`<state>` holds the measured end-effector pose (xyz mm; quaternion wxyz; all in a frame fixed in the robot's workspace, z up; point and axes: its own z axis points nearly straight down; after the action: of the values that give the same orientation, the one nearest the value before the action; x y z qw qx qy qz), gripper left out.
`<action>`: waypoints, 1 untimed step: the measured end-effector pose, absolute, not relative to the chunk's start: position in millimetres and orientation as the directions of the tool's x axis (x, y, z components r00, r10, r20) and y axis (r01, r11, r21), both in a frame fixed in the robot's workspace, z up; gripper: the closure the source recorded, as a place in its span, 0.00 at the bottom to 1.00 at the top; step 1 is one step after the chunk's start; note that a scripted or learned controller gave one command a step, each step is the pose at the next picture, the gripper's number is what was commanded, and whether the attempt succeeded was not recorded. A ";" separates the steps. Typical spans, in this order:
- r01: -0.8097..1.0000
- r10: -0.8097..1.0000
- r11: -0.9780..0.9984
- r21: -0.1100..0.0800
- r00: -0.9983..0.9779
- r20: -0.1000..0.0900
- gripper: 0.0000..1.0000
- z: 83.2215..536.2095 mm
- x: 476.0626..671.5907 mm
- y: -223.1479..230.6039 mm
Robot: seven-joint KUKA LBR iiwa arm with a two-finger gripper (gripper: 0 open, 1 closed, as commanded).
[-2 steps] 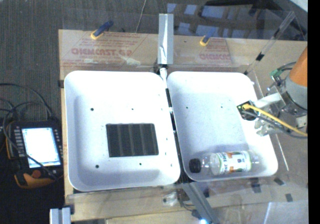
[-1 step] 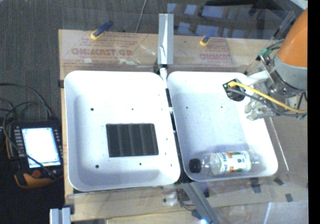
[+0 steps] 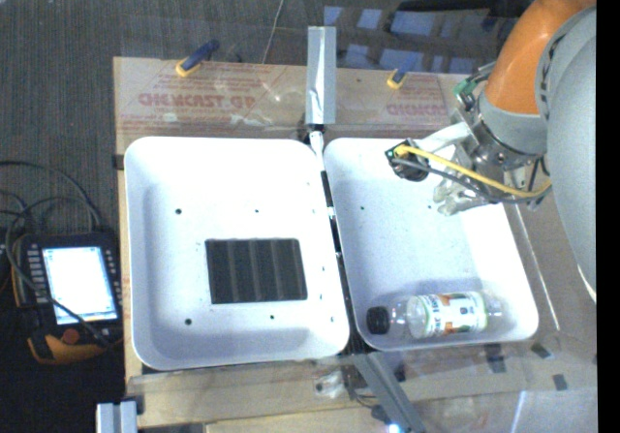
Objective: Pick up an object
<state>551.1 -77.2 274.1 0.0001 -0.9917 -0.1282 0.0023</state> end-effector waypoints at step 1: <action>0.255 0.255 -0.967 -0.001 0.967 -0.009 1.00 282.5 551.0 -77.0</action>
<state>551.0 -77.0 282.5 0.0001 -0.9917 -0.1284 0.0045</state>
